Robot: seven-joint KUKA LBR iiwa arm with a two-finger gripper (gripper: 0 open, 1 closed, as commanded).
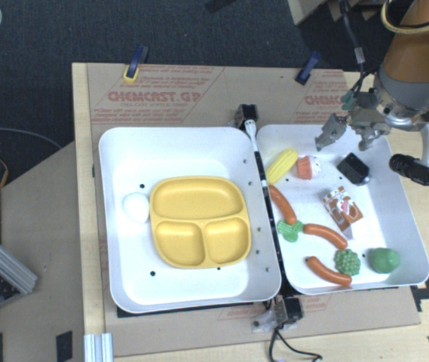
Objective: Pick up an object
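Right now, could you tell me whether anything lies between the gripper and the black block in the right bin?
Nothing visible does. The gripper hangs above the bin's far end, open, and the black block lies just below it on bare white floor.

Single fixed camera above the bench (199, 89), slanting down on both bins (116, 202)

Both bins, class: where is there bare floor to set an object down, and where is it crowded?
Free: the left bin floor around the yellow tray, except by the white ball; the right bin strip past the black block. Crowded: corn, sausages and broccoli.
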